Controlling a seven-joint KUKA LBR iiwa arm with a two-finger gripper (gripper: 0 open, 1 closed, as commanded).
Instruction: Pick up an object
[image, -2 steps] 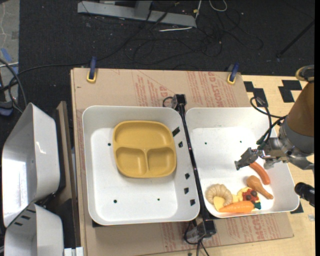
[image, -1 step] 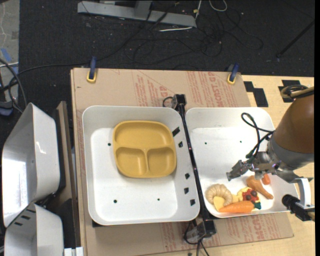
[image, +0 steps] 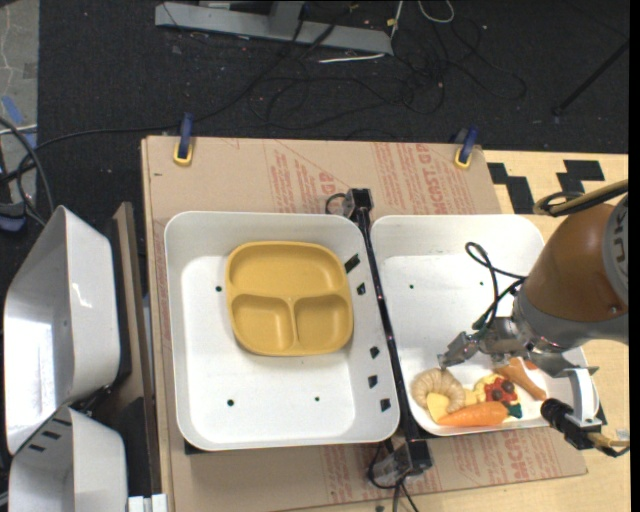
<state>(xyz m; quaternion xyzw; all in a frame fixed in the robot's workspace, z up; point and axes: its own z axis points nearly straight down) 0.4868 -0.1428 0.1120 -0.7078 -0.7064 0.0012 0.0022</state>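
A single fixed camera looks down on the bench (image: 300, 170) from above, at a slant, its near side toward the bottom of the frame. It stands far enough off to take in both white bins whole: the left bin (image: 195, 330) fills the centre, the right bin (image: 430, 250) sits in the right half. Dark floor (image: 100, 70) with cables runs across the top of the frame. The arm (image: 580, 275) enters from the right edge, seen from above, large against the right bin beneath it.

A yellow divided plate (image: 291, 298) lies in the left bin (image: 190, 330) (near its middle); clamps (image: 183, 152) hold the board.
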